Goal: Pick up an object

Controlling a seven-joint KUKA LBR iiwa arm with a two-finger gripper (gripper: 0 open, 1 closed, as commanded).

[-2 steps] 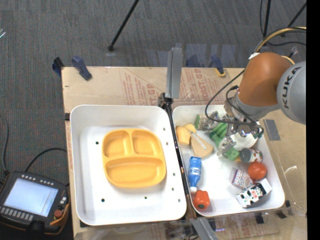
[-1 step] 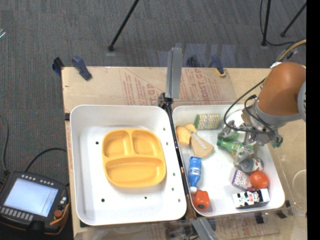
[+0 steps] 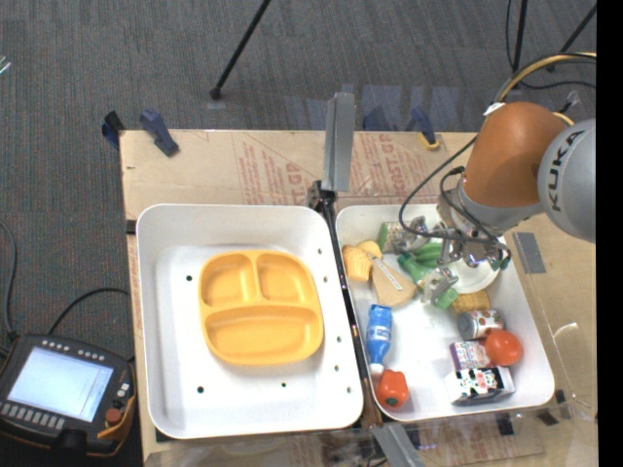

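Gripper (image 3: 450, 258) low over green item (image 3: 421, 257) in right bin (image 3: 538, 343).

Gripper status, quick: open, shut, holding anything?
Gripper: cannot be told; it sits low over the green item in the right bin.

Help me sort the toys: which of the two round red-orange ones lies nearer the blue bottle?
The one at the right bin's near edge, just below the blue bottle. The other sits further right, beside the cartons.

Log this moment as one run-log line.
arm: over right bin | gripper: low among green items | grasp: unconfirmed | left bin: yellow tray
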